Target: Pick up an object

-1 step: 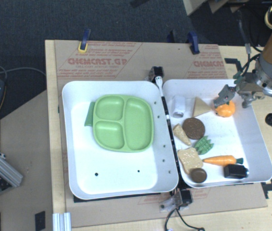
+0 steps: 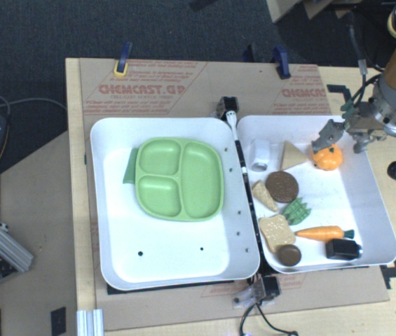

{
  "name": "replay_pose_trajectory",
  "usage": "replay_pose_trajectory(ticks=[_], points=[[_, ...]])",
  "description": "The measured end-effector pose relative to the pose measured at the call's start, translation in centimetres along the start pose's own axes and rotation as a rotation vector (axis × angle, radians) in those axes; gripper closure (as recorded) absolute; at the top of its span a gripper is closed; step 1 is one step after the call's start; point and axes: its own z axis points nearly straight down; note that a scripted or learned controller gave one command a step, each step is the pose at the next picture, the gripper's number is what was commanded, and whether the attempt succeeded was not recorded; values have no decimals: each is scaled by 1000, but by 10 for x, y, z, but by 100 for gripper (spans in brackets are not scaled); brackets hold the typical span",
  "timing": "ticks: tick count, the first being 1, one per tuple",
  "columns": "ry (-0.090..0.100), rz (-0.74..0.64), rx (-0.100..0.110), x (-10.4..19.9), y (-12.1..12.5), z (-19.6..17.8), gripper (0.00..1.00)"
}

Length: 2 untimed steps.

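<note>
Orange fruit [image 2: 327, 158] lies at 1 o'clock in right bin [image 2: 378, 208], near the back wall. Gripper [image 2: 343, 138] hovers over it, fingers spread wide apart, gripping nothing; one finger [image 2: 323, 138] touches the fruit's 11 o'clock edge. Carrot [image 2: 318, 233] at 5 o'clock. Left bin [image 2: 106, 208] holds green divided plate [image 2: 179, 178].

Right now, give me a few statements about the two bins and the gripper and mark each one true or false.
1. The green divided plate lies in the left bin. True.
2. The toy carrot is on the green plate. False: it lies in the right bin, near the front.
3. The gripper is above the right bin's far corner, by the orange fruit. True.
4. The brown round cookie sits in the left bin. False: it is in the right bin.
5. The gripper holds the carrot. False: the carrot lies apart from it.
</note>
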Motion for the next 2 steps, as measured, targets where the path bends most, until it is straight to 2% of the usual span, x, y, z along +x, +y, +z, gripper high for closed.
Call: replay_pose_trajectory(ticks=[2], points=[[1,0,4,-6,-1,87,0]])
